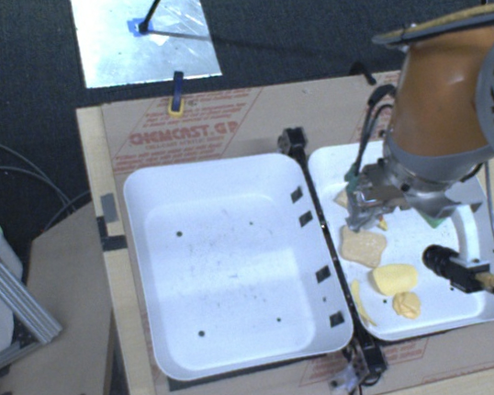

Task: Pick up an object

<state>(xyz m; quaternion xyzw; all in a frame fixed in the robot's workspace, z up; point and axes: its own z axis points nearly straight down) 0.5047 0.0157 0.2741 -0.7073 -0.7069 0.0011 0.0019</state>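
The right bin (393,330) holds a pale tan cracker-like piece (364,249), a yellow lemon-shaped object (395,278), a small yellow-orange lump (407,305) and a thin pale yellow strip (360,303) by the left wall. A green item (434,219) peeks out from under the arm. My gripper (361,209) hangs over the left part of the right bin, just above the tan piece. The orange wrist band and grey body hide much of the bin's back half. Nothing is visibly held.
The left bin (229,260) sits beside the right one, with black clips (310,219) along the shared rim. A black cylindrical fitting (451,267) and cables hang from the arm over the right bin's right side. A silver sheet (144,30) lies beyond the bench.
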